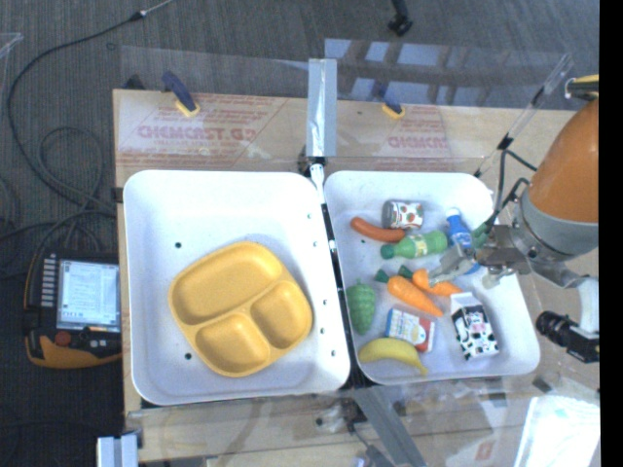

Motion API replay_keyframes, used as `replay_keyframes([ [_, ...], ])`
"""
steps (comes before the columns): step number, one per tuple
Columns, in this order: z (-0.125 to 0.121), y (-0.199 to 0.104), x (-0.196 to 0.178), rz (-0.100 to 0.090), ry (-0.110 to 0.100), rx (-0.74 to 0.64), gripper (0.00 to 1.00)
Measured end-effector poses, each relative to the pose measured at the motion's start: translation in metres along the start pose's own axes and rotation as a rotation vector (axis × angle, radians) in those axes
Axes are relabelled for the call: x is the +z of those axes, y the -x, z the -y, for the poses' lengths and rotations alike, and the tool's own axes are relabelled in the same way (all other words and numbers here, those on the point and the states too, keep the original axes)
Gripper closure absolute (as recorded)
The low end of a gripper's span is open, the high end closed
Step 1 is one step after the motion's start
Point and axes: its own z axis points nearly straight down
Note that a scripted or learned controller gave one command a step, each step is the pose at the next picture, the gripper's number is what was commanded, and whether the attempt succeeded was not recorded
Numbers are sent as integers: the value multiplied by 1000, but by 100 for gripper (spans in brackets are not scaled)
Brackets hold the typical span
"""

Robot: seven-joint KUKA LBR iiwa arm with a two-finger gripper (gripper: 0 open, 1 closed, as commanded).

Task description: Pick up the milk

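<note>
Nearest, at the right bin's [336, 261] near right, lies the milk [474, 332], untouched. My end effector [465, 258] hovers beyond it over the carrots [419, 295]; whether it's spread I cannot tell. Next: shift nearer, descend.

A single fixed camera looks down at a slant from above the bench, far enough back to take in both the left bin [146, 290] and the right bin [506, 358] beside it, plus carpet beyond the bench's far edge.
</note>
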Motion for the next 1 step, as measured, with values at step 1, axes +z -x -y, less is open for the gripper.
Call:
replay_keyframes([
  [1, 5, 56, 94, -1, -1, 62, 0],
])
